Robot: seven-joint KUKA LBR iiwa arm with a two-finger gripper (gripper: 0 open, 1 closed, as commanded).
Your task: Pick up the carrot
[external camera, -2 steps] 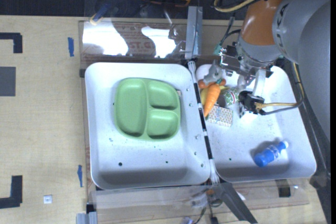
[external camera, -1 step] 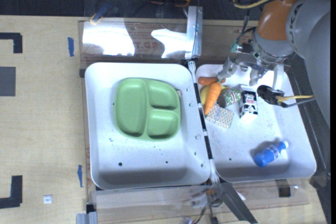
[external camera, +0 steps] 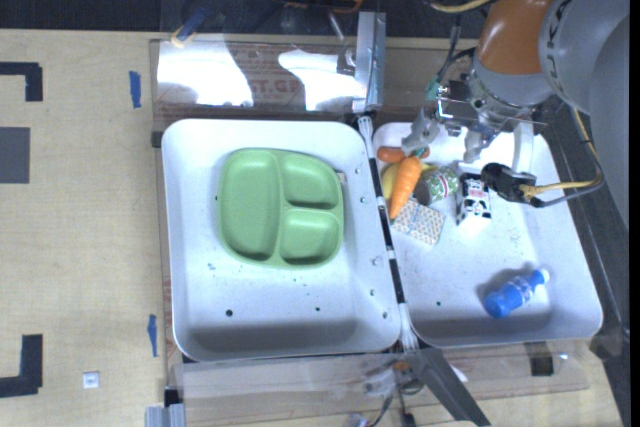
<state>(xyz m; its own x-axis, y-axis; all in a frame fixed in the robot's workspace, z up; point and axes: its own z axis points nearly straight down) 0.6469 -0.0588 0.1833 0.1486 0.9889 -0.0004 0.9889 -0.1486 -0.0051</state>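
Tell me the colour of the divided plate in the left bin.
Light green; the divided plate shows clearly in the camera view.

The wooden bench [external camera: 80, 245] carries two shallow white bins side by side: the left bin [external camera: 195, 305] and the right bin [external camera: 560, 305], their inner rims touching along the middle. Black tape marks [external camera: 25, 80] and short blue tape strips [external camera: 135, 88] lie on the bare wood left of the bins. A clear panel [external camera: 260, 65] stands just behind the left bin.
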